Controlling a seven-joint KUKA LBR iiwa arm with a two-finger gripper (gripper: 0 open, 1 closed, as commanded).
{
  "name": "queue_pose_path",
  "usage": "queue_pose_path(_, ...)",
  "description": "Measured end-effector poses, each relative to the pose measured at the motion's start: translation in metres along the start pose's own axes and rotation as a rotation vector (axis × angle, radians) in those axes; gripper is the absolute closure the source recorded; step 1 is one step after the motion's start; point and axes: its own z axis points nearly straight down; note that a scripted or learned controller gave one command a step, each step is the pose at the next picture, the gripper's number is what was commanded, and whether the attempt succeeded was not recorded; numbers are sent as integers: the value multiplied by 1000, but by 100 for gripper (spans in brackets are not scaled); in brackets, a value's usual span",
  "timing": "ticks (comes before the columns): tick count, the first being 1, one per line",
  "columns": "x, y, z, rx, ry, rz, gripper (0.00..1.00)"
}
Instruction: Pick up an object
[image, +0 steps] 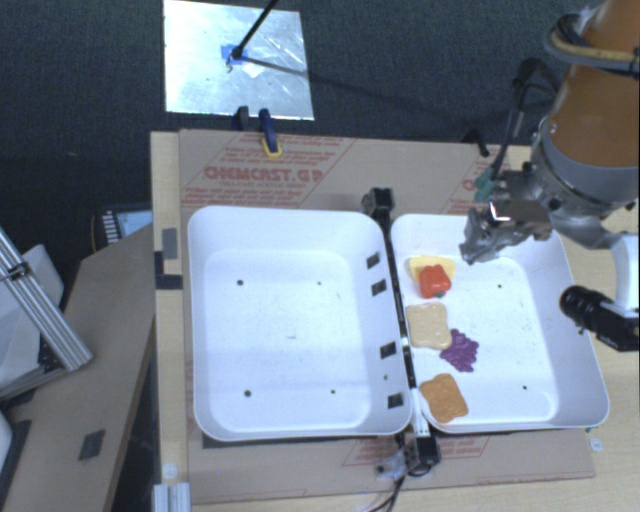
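Observation:
Several small toy foods lie along the left side of the right bin (560, 400): a yellow wedge (430, 265), a red-orange piece (434, 283) on it, a tan slice (429, 326), a purple cluster (460, 349) and an orange-brown piece (443, 397). My gripper (482, 246) hangs above the right bin's far part, just right of the yellow wedge and red piece. Nothing shows between its fingers.
The left bin (210, 300) sits beside the right one, with a black divider strip (392, 300) between them. A shiny metal sheet (238, 60) lies beyond the bench. A black fixture (595, 312) sticks in at the right bin's right rim.

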Motion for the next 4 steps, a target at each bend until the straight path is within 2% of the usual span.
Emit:
queue_pose_path(1,4,1,-91,-7,0,4,100)
queue_pose_path(2,41,0,-30,9,-2,2,100)
queue_pose_path(3,90,1,-108,-3,2,1,100)
queue_pose_path(4,128,-1,56,20,-5,2,100)
